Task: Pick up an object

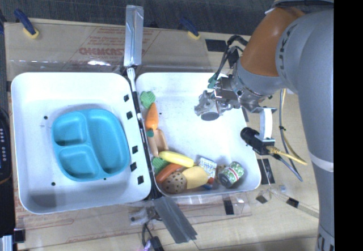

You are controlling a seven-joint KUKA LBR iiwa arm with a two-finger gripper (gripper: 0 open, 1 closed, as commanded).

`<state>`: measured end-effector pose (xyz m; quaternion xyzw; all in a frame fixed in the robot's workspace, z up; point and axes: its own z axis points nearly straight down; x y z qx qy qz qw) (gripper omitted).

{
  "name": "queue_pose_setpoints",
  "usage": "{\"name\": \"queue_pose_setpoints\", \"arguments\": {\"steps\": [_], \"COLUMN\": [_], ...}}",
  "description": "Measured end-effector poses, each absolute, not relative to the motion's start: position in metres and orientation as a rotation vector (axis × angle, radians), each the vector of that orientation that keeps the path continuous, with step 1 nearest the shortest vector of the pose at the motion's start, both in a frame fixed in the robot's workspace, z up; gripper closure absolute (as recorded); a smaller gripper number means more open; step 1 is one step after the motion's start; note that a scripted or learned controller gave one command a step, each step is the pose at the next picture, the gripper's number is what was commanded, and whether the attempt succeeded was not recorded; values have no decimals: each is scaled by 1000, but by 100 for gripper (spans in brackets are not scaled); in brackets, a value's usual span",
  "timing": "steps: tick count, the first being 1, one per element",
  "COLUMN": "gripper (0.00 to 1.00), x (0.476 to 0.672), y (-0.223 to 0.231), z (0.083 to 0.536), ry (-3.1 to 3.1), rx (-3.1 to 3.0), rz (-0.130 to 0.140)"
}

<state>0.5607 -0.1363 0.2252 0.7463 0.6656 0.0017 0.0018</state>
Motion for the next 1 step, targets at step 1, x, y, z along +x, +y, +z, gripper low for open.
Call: {"name": "queue_pose_setpoints", "arguments": {"steps": [1], "gripper": [100], "x": [537], "y": [-137], "z": [229], "ry": [2074], "rx": [2365], "rz": [-4]}}
